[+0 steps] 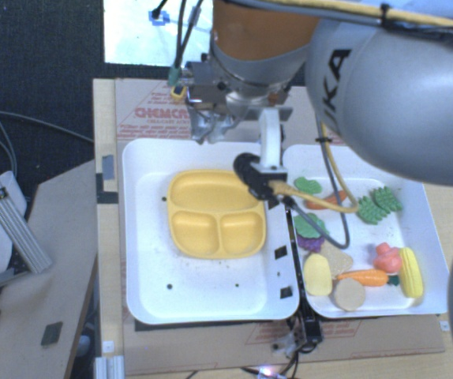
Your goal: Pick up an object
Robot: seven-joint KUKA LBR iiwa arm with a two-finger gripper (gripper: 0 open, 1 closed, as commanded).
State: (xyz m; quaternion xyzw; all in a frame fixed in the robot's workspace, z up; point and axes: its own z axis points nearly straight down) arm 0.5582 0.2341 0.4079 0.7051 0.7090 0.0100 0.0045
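camera view: jaws hang over the far rim of the left bin (144, 212), their opening impossible to tell; descending here could strike that rim and miss the yellow divided plate (215, 215).

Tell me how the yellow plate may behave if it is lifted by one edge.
The yellow plate looks like stiff moulded plastic, so probably rigid and light. It is wide and flat: held by one edge, it may tilt or slip.
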